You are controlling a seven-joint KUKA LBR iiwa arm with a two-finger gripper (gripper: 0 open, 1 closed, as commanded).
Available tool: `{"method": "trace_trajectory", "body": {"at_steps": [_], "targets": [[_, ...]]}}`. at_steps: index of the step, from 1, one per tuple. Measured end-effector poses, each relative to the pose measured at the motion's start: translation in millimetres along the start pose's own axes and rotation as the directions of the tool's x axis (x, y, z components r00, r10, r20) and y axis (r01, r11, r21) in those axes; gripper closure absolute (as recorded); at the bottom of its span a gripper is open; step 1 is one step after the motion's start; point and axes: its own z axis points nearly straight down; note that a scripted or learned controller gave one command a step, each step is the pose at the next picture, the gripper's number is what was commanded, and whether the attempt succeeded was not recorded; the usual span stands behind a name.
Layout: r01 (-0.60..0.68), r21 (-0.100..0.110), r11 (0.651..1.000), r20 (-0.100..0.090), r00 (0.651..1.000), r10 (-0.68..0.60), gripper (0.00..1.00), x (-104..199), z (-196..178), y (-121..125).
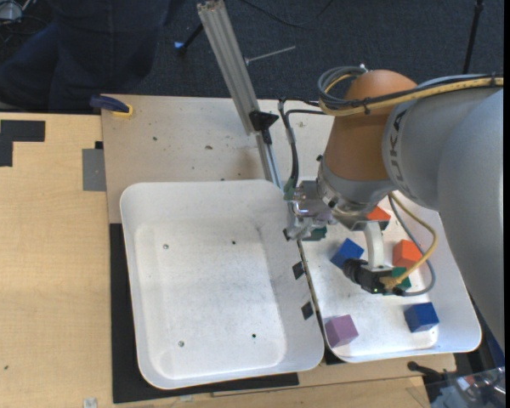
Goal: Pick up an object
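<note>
My gripper point(308, 221) hangs low over the left edge of the right bin point(459, 334), close to the divider between the two bins. Just right of it and slightly nearer lies a blue cube point(347, 253). Further right is an orange block point(406, 252), and a red block point(377, 215) peeks out from under the wrist. A second blue cube point(422, 316) and a purple cube point(341, 330) rest near the bin's front edge. The wrist hides whatever lies directly beneath the gripper.
The left bin point(144, 219) sits beside the right one. A slanted metal rail point(234, 66) rises behind the bins. Black and green cables point(381, 280) hang from the wrist over the right bin's middle. The grey arm point(459, 160) covers the upper right.
</note>
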Motion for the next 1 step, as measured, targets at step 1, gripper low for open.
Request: {"method": "trace_trajectory", "body": {"at_steps": [1], "targets": [[-0.001, -0.001, 1.0, 0.0, 1.0, 0.001, 1.0, 51.8, -2.8, 14.9]]}}
